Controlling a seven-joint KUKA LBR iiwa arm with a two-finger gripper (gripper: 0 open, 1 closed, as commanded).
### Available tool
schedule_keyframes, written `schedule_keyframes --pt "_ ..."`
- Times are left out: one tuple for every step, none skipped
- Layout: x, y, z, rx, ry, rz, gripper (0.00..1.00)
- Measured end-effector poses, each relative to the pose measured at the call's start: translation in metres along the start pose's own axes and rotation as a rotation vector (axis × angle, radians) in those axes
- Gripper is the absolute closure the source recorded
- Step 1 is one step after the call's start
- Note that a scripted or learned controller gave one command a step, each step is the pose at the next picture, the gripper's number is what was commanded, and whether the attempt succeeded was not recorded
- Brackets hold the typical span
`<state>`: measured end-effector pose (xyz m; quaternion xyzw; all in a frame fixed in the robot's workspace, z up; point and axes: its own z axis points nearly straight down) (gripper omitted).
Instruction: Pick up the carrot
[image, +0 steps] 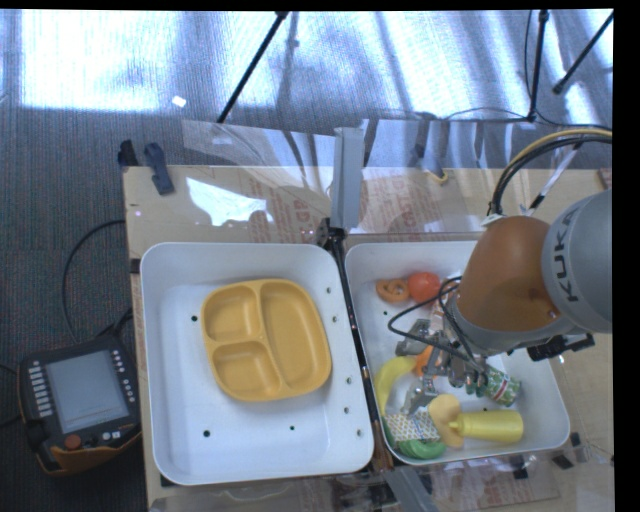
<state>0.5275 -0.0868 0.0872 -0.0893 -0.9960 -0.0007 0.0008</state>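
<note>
Over right white bin (365, 262) | metal two-finger gripper (432, 385) spread open beside small orange carrot (425, 358) | advised centring before closing.

Robot lab (teach pendant (80, 400), tripods (255, 62))

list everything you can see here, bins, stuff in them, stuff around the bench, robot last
bins: 2, white, side by side on the bench
divided plate: 1, yellow, in the left bin
tomato: 1, red, top of the right bin
orange slice: 1, orange, just left of the tomato
carrot: 1, orange, under the gripper, mostly hidden
banana: 1, yellow, left side of the right bin
mustard bottle: 1, yellow, bottom of the right bin
can: 1, green, above the mustard bottle
green item: 1, bottom edge of the right bin
teach pendant: 1, grey and orange, floor left of the bench
arm: 1, grey with orange band, from the right
gripper: 1, over the right bin
</note>
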Motion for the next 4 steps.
schedule_keyframes --pt "-0.001 0.001 -0.01 0.001 -0.002 -0.005 1.0" --pt "0.046 -0.009 -0.004 0.002 -0.018 -0.301 1.0" --pt "0.051 0.096 -0.104 -0.004 -0.012 -0.201 1.0" --pt "0.049 0.042 -0.099 0.001 0.0 -0.438 1.0"
